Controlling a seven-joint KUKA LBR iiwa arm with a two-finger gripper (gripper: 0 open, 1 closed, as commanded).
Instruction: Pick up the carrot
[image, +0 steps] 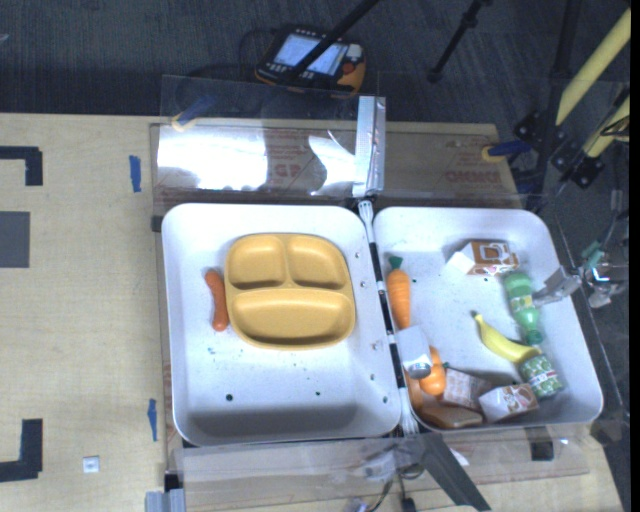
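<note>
Right bin (570, 395) holds carrot (399, 297), seemingly banana (503, 341).

Yellow tray (290, 290) – smooth plastic, slight sheen; white bins (190, 330) – glossy plastic; bench (80, 300) – matt wood.

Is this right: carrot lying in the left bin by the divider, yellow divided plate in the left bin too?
Not quite. The camera view shows the carrot in the right bin, by the divider, green top pointing to the far end. The yellow divided plate is in the left bin, as you said.
</note>
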